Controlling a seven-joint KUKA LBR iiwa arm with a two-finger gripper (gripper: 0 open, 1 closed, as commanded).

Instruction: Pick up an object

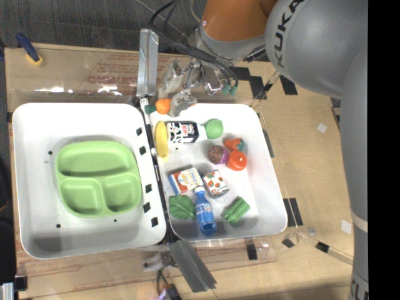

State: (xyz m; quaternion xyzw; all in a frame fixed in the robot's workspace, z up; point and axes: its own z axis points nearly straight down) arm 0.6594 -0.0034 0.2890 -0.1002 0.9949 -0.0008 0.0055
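My gripper (181,99) hangs over the back left corner of the right bin (265,167), just above the objects. An orange ball (163,106) lies right beside its fingertips, to their left. Below it sit a yellow banana (161,138) and a black-and-white milk carton (182,132). A green apple (214,128), a dark plum (216,153), a red strawberry (233,144) and an orange tomato (237,160) lie to the right. Nothing shows between the fingers.
The left bin (31,167) holds a green divided tray (98,177). Nearer the front of the right bin lie two small juice boxes (186,180), a blue bottle (204,211) and green leafy pieces (182,206). A metal post (147,61) rises behind the bins' divider.
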